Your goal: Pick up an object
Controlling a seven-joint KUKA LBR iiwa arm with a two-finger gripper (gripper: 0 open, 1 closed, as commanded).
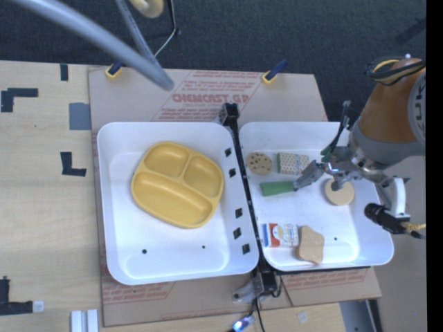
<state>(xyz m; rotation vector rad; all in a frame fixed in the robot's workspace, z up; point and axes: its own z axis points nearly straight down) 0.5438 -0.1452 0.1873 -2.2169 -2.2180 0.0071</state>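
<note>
You have open floor low in the left bin [118, 254]; the yellow tray [178, 183] blocks its upper middle.

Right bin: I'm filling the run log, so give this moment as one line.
arm over right bin | gripper above green block | nothing held | yellow plate in left bin

From my remote station, grey arm [398, 120] entering from the right, orange band above the wrist, gripper [313, 174] lowered, pointing left, finger state unclear to me
</note>
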